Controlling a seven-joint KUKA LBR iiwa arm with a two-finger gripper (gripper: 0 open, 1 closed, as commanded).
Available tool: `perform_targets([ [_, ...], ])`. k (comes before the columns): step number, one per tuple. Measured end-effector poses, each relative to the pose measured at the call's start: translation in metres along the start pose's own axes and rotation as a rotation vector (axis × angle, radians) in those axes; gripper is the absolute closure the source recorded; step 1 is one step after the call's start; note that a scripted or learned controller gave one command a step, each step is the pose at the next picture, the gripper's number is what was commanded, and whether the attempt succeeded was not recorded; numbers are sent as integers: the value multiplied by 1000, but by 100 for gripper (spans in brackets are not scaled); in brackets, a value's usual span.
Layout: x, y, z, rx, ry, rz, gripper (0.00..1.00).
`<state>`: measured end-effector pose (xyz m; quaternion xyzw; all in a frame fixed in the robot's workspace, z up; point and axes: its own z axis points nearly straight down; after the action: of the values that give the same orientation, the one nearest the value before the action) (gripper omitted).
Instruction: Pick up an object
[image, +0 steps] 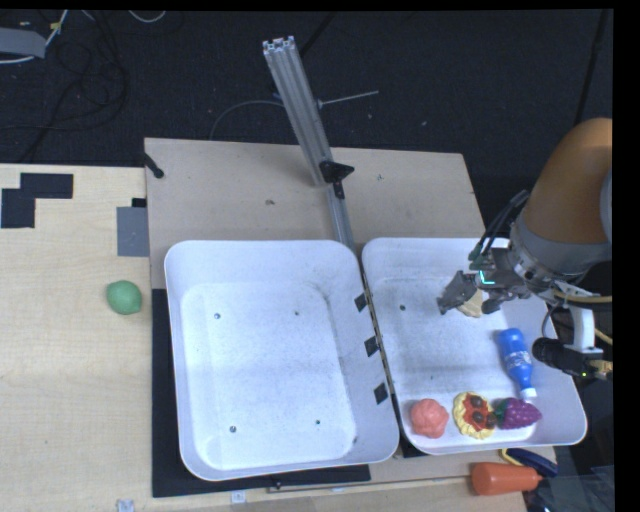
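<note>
My gripper (471, 296) hangs over the upper middle of the right bin (420, 265), reaching in from the right. A small tan object (470, 308) shows just beneath it; whether it is gripped is unclear. A blue bottle (515, 361) lies below and to the right of the gripper, pointing toward the bin's front. Along the front wall sit a pink-red lump (429, 417), a yellow and red toy (473, 414) and a purple bunch of grapes (520, 412).
The left bin (190, 270) stands beside the right one, joined by black clips (372, 345). A green ball (125, 297) rests on the bench at the far left. An orange carrot-like item (504, 478) lies outside the right bin's front. A metal rail (305, 110) slants at the back.
</note>
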<state>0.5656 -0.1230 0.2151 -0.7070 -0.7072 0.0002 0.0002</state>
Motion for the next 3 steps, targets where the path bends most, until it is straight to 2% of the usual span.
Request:
perform_targets([
  [1, 0, 0, 0, 0, 0, 0, 0],
  [2, 0, 1, 63, 5, 1, -1, 0],
  [3, 3, 3, 106, 3, 1, -1, 0],
])
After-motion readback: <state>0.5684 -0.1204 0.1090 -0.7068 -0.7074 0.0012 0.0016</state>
